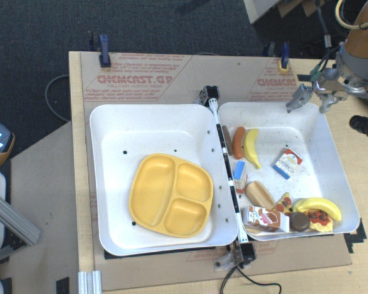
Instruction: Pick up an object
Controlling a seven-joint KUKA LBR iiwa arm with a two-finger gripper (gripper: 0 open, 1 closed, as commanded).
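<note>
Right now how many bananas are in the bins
2. One banana lies in the right bin beside the hot dog. The other banana is at that bin's near right corner. More may hide in the pile.

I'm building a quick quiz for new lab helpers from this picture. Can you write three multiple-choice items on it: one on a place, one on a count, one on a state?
1. Where does the yellow divided plate lie?
A. In the left bin
B. In the right bin
C. On the bare bench

2. How many bananas are in the right bin?
A. None
B. Two
C. Five

3. How does the gripper stand?
A. Shut on a banana
B. Pressed onto the plate
C. Open, holding nothing, over the right bin's far edge

Answers:
1 A: the plate rests on the floor of the left bin.
2 B: one banana lies beside the sausage, another banana in the near corner.
3 C: the fingers are spread with nothing between them.
</note>
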